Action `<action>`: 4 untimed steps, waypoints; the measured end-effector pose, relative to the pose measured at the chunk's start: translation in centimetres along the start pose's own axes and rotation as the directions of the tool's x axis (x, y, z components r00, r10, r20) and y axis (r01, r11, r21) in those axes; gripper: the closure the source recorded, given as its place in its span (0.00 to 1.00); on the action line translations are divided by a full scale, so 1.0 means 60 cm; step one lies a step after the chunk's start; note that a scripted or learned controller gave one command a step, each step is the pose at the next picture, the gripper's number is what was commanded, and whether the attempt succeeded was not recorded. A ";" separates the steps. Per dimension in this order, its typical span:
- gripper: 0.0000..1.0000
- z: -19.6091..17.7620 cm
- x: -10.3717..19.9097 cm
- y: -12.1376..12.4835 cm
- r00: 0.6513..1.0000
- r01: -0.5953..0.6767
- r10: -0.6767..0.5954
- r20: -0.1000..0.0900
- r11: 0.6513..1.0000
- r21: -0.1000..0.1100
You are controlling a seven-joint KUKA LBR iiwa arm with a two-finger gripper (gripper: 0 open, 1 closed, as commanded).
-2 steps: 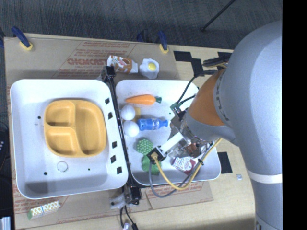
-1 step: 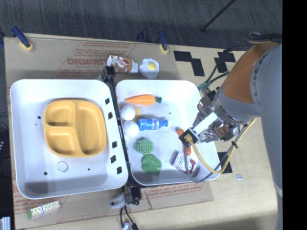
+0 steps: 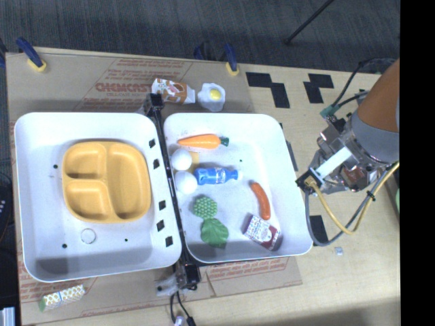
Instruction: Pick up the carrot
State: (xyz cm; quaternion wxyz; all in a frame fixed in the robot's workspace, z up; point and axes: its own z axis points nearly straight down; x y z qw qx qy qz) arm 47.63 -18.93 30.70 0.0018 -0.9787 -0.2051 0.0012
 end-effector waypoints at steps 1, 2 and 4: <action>1.00 -0.061 -0.014 0.032 0.975 0.224 -0.224 0.000 0.975 -0.001; 1.00 -0.013 -0.014 0.033 0.807 0.591 -0.591 0.001 0.807 0.000; 0.00 0.158 0.144 -0.067 0.840 0.543 -0.543 0.002 0.840 0.003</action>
